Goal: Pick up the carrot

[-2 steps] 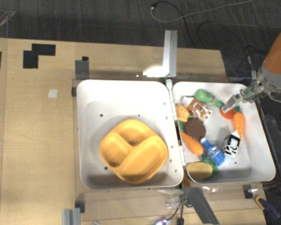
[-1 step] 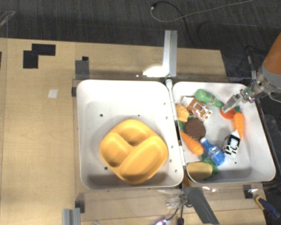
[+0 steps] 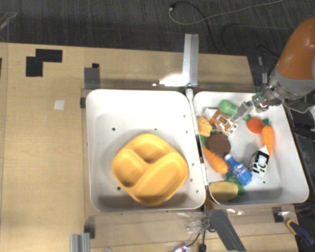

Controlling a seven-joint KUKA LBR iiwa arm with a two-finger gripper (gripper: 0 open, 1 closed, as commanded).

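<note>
I see the claw (image 3: pixel 248 108), grip state unclear, over the right white bin (image 3: pixel 296 190), near the small orange plastic carrot (image 3: pixel 268 138).

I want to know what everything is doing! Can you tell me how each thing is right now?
Orange toy carrot: lying in the right white bin, not held.
Second orange carrot-shaped toy: lying by the divider.
Yellow sectioned plastic plate: resting tilted in the left white bin.
Red round toy: lying beside the carrot.
Claw: low over the right bin's far end.
</note>
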